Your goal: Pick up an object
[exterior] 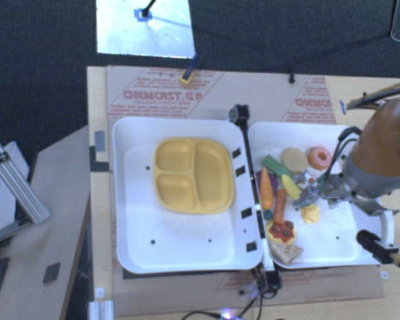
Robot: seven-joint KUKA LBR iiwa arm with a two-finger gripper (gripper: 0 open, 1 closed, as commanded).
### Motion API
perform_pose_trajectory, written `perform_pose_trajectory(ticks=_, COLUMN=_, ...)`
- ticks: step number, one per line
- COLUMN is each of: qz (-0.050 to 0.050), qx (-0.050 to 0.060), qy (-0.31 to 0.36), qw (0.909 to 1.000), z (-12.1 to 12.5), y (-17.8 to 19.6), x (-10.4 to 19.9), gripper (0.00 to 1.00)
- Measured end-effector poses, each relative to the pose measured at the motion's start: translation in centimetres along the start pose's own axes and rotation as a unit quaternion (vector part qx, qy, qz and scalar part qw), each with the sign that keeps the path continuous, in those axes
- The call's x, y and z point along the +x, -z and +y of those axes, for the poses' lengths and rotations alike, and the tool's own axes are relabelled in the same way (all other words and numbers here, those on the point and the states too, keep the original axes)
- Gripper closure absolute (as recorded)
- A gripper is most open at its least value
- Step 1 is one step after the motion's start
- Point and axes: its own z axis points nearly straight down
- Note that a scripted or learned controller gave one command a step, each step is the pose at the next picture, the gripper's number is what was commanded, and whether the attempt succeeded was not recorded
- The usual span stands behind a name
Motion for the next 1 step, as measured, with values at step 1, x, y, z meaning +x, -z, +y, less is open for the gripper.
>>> perform_pose_trajectory(ticks=1, qz=-0.001, qx=-0.002, qy=0.0, qw=1.0, z=0.09, y=-5.1, x=0.03, gripper=0.0)
